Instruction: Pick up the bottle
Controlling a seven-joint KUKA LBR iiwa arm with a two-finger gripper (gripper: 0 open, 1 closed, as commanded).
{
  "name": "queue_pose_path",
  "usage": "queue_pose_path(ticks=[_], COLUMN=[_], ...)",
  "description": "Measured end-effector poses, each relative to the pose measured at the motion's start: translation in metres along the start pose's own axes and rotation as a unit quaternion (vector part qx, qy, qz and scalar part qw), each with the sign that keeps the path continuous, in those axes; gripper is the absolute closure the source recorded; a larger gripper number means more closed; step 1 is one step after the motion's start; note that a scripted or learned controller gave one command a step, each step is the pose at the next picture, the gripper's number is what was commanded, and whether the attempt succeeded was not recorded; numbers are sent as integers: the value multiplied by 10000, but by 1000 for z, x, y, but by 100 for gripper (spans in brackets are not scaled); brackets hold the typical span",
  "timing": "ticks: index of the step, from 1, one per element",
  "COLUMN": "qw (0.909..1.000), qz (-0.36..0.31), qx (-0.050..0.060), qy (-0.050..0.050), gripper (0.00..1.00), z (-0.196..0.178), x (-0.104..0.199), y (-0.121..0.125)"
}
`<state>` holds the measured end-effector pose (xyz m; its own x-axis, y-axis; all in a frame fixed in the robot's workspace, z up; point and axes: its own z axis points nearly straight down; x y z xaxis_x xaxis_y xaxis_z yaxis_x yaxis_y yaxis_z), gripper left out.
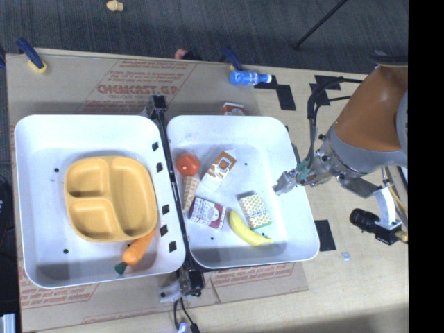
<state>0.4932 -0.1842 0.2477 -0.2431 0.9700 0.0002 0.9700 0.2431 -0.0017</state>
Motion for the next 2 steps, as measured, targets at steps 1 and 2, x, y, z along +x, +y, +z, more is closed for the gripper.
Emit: queue_pose_path(ticks=[1, 2], qw=[9885, 9388], qz=[-1515, -3445], qx=[3, 4], qy=[6, 8], gripper=[100, 100], z=[22, 48], x=[-22, -22], y=[-23, -23])
